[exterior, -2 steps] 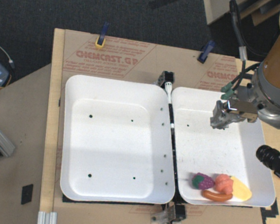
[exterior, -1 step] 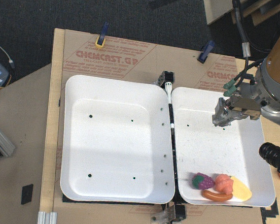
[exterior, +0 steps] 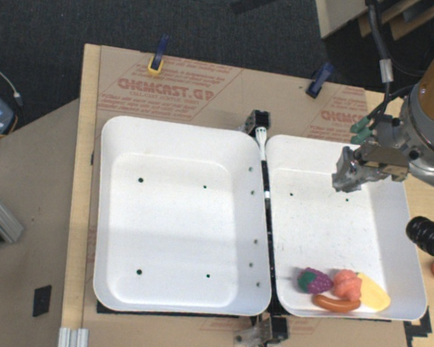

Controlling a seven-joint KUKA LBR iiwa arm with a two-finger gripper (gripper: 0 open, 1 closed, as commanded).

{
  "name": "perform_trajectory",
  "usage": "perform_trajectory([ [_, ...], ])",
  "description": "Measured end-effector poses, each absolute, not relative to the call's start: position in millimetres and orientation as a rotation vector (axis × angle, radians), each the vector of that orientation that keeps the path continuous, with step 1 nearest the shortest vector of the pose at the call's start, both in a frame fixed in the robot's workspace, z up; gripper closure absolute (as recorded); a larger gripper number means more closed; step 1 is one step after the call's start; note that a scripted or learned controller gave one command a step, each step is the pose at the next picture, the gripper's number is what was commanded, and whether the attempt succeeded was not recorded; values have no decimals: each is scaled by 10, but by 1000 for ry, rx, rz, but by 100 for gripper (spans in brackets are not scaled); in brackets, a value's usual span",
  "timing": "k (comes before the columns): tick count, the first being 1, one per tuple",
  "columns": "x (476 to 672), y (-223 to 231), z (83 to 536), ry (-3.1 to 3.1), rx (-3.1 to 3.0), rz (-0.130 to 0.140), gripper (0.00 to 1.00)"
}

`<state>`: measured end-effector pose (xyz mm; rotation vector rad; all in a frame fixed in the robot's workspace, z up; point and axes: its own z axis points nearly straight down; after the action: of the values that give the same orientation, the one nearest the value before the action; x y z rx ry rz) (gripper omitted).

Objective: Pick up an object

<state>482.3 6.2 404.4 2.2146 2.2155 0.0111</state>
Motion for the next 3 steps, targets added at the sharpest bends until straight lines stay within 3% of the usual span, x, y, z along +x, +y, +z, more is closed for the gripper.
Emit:
perform_trajectory([
  [1,4829,64,4143,2215,2213,13,100],
  [2,4778,516,2996,2232,2223,-14,100],
  [3,4854,1135,3730,2225,2212,11,100],
])
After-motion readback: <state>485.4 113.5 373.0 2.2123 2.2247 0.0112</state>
